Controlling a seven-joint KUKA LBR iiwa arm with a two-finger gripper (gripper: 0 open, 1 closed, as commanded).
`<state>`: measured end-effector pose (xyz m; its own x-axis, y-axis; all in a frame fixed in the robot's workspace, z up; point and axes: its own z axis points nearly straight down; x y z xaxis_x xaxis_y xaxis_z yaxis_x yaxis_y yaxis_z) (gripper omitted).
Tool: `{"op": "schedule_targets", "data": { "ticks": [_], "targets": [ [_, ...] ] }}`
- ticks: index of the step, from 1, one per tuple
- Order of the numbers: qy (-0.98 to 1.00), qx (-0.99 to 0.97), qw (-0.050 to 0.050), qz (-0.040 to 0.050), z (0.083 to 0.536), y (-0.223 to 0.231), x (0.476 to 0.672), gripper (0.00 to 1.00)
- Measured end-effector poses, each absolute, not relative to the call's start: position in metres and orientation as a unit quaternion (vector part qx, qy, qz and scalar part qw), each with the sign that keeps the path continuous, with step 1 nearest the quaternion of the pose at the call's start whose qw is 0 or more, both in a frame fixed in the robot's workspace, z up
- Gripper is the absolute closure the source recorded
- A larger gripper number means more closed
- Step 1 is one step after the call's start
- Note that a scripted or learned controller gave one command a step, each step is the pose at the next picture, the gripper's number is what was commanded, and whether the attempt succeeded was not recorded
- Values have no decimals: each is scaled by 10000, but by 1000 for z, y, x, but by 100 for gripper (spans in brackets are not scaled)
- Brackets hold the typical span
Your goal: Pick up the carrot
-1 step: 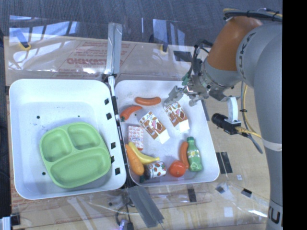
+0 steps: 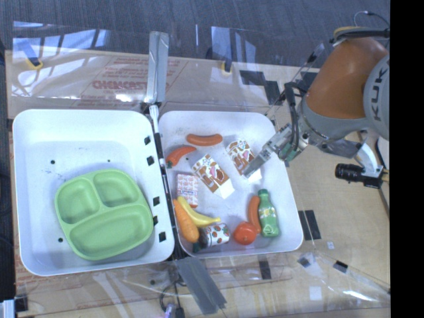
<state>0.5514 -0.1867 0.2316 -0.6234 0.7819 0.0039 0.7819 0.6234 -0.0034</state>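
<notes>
The step in hand looks like the approach: the tool, whether wide or narrow I cannot tell, hangs above the right bin's far side, so next it must cross and descend to the carrot by the near-left corner.

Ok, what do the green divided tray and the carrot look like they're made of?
The green tray looks like moulded plastic with a matte finish: one even colour, with soft rounded compartment walls. The carrot is probably a plastic toy: uniform orange skin with a slight sheen, though the view is too coarse to be sure.
</notes>
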Motion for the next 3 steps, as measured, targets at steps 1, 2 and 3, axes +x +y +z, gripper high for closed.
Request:
{"op": "schedule_targets", "data": {
  "ticks": [1,2,3],
  "targets": [
    [-9432,-3321,32,-2,131,-196,477,0],
    [-9441,-3297,43,-3,140,-196,478,100],
    [-9730,-2307,38,-3,142,-135,477,100]
  ]
}}
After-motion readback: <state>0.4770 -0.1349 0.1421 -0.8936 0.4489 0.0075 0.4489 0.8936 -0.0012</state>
